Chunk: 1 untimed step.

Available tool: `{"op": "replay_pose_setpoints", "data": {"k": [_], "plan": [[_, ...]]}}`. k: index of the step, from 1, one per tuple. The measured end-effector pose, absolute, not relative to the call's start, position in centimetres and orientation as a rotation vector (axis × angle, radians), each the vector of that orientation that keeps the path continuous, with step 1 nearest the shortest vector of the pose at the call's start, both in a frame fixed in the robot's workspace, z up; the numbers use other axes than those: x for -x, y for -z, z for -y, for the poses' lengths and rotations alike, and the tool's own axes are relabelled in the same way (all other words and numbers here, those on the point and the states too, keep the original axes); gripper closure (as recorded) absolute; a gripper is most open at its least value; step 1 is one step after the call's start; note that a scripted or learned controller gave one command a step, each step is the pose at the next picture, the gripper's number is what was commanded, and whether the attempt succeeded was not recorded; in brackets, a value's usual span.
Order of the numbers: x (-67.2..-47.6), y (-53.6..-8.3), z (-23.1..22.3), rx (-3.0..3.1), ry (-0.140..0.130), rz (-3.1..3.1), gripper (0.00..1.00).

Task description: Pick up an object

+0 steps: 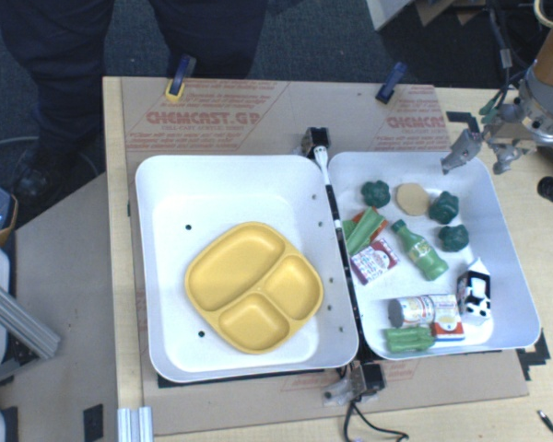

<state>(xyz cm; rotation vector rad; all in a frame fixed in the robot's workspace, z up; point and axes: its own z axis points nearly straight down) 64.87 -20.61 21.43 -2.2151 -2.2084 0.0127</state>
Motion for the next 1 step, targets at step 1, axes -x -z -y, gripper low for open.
{"op": "replay_pose_setpoints", "data": {"k": [1], "plan": [[-65.18, -22.36, 20.56, 2.221, 0.000, 2.221, 0.00]]}}
